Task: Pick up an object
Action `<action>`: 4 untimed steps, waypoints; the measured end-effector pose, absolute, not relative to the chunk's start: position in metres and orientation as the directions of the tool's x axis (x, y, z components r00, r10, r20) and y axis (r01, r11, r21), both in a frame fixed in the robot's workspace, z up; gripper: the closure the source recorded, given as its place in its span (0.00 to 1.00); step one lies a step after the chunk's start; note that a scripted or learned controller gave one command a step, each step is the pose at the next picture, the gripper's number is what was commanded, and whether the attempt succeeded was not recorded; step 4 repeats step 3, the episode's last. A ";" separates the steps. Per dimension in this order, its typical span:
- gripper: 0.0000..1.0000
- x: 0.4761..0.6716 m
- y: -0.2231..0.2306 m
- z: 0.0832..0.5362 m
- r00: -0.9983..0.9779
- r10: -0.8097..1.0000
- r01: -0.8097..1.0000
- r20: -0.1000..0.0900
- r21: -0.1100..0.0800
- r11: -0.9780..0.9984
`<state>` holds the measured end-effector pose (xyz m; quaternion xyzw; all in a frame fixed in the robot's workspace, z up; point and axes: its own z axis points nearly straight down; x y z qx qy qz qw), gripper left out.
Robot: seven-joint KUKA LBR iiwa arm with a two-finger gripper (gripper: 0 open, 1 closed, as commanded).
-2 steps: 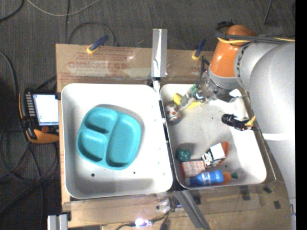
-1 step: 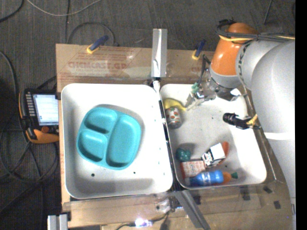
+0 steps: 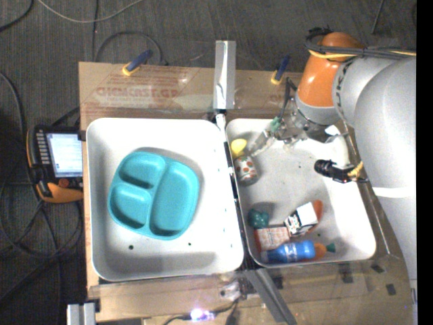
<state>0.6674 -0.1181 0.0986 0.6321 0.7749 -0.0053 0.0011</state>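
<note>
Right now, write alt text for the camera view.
The end effector hangs over the right bin, near a yellow object and a spotted cup. A blue bottle lies there; the left bin holds a teal divided tray.

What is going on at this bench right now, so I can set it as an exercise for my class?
A grey robot arm reaches in from the right, its tool low in the right bin, close to a yellow object and a small patterned cup. Nothing is visibly held. A blue bottle, a teal object and other small items lie nearer the front. The left bin holds a turquoise divided tray.
</note>
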 end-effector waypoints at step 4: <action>0.00 0.669 -0.127 0.142 -0.339 0.941 0.941 0.001 0.002 0.339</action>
